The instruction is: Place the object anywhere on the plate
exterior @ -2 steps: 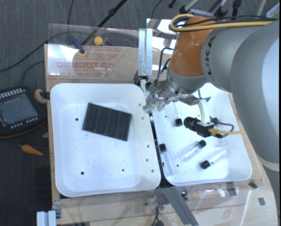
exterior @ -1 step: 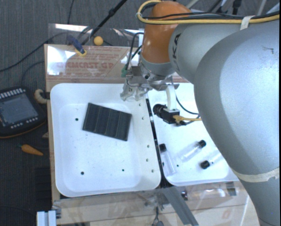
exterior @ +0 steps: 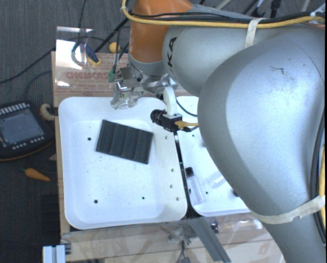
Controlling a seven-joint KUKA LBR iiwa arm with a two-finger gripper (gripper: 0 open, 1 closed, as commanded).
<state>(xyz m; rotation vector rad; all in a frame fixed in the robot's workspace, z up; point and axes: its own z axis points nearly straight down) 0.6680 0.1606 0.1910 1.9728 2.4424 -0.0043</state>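
Desk (exterior: 125, 240): pale wooden front edge nearest the camera, carrying two shallow white bins side by side. Right bin (exterior: 218, 193): largely covered by the grey arm (exterior: 262, 119); a small clear item lies near its left wall, too indistinct to name. Left bin (exterior: 97, 201): white floor with a few dark specks; holds a dark ribbed rectangular plate (exterior: 125, 141), lying flat and slightly skewed in the upper half, nothing resting on it. End effector (exterior: 124, 98): metallic, hanging over the far rim of the left bin, just beyond the plate and apart from it; whether its tips are spread or closed cannot be told, and no object is visible between them. Object to be placed: not identifiable. Task judged not done; delivery onto the plate remains. Beyond: black teach pendant (exterior: 16, 130) on the floor at left
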